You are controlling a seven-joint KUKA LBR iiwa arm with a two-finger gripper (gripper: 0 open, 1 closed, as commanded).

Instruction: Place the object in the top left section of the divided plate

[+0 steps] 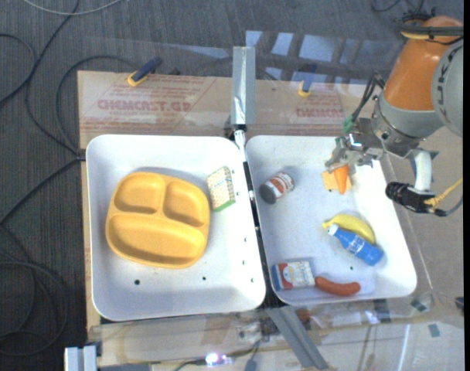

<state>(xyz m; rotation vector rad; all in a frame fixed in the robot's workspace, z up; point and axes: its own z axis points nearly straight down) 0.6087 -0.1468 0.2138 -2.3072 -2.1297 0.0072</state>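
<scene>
Here we could read little: faint red lettering (144, 104) on the brown cardboard sheet (103, 114) behind the bins looked like "CHEMCAST", though not clearly, and the print on the small packets was too small for us to make out.

In the left white bin (127, 292) lay the yellow-orange divided plate (158, 219), with two smaller sections at its far side and one long section nearer us; we saw nothing in any of them. A small flat green-and-white packet (220, 188) leaned on the plate's upper right rim, toward the wall between the bins.

In the right white bin (389, 280) we saw a small red-and-white can (277, 186) lying on its side near the dividing wall, a small orange carrot-shaped toy (338, 178) at the far side, a yellow toy banana (352, 226) touching a blue plastic bottle (359, 248) lying on its side, and at the near edge a flat red-and-white carton (294, 274) beside a red toy sausage (338, 287).

The grey arm with its orange band (420, 64) reached in from the upper right, and its gripper (349, 156) pointed down at the far side of the right bin, right above the carrot toy. We could not tell how its tips were set or whether they had hold of the toy
</scene>
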